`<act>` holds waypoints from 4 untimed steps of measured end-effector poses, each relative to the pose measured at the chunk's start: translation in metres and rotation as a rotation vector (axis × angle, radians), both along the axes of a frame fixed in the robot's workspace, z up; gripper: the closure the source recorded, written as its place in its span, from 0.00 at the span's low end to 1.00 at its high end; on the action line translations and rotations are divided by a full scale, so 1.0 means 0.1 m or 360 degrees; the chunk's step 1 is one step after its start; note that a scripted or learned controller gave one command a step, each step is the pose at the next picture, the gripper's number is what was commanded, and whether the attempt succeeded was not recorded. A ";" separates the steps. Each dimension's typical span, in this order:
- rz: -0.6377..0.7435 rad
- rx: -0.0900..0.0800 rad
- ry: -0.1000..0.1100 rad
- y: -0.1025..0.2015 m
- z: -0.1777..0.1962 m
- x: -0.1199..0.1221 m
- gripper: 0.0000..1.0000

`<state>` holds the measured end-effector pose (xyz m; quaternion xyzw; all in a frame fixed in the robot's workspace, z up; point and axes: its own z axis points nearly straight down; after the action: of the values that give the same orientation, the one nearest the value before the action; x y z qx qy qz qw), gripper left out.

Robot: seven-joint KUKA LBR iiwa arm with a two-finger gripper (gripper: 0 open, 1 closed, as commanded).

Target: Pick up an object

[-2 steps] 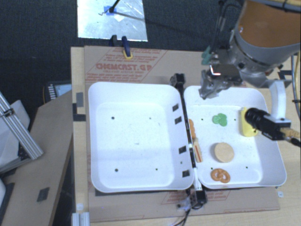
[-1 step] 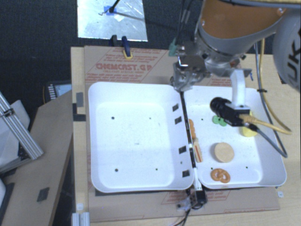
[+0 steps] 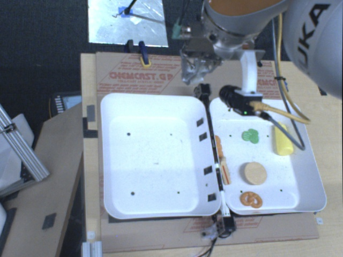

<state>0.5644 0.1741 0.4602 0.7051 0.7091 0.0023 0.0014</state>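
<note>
Gripper [image 3: 199,71] hangs above the far edge of the bins, nothing visible in it; whether it is apart or together cannot be told.

The left bin [image 3: 115,197] sits beside the right bin [image 3: 308,189], which carries orange sticks [image 3: 222,165] along its left wall, a pretzel [image 3: 251,199], a tan disc [image 3: 254,173], a green piece [image 3: 250,136] and a yellow block [image 3: 282,141], all on the desk [image 3: 64,165].

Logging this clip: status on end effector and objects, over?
End effector above bins' far edge, nothing visibly held. Pretzel, round disc, green piece, yellow piece in right bin.
</note>
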 end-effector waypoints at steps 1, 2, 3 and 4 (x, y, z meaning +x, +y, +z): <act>0.0005 -0.0001 0.0002 -0.01 0.11 -0.01 1.00; 0.0013 0.0001 -0.0001 -0.01 0.22 -0.01 1.00; 0.0002 0.0002 0.0003 0.63 0.58 -0.23 1.00; 0.0004 0.0002 0.0002 0.61 0.68 -0.22 1.00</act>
<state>0.5428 0.2348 0.5279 0.7043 0.7099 0.0024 0.0004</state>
